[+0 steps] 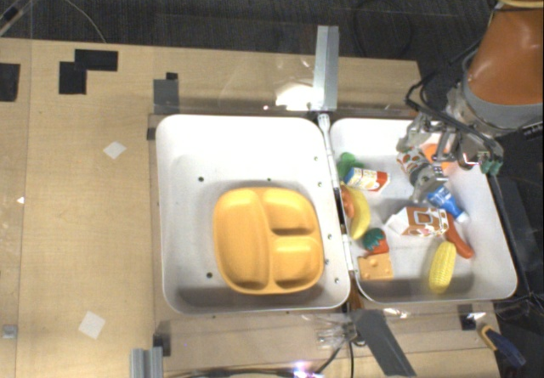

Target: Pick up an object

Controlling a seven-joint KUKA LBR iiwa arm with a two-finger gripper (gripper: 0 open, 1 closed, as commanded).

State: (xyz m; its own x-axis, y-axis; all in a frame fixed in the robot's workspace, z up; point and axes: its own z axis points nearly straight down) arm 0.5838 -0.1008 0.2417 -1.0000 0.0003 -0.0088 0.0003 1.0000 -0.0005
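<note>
Camera view is looked at from above: the end effector [435, 154] is lowered into the right bin [501, 236], but its grip cannot be told, and no object is seen lifted, so the pick is judged not yet done. One yellow tray [268, 239] is counted in the left bin [183, 189]; one corn cob [442, 266], one banana [360, 213] and one blue bottle [444, 200] are counted in the right bin.

No readable text anywhere on the bench.

The small white carton [422, 220] in the right bin [501, 270] carries a brown and orange printed face, and the little bottle [367, 177] beside the banana [359, 213] wears a red and white label, but both prints are too small and blurred to make out any letters or numbers.
</note>
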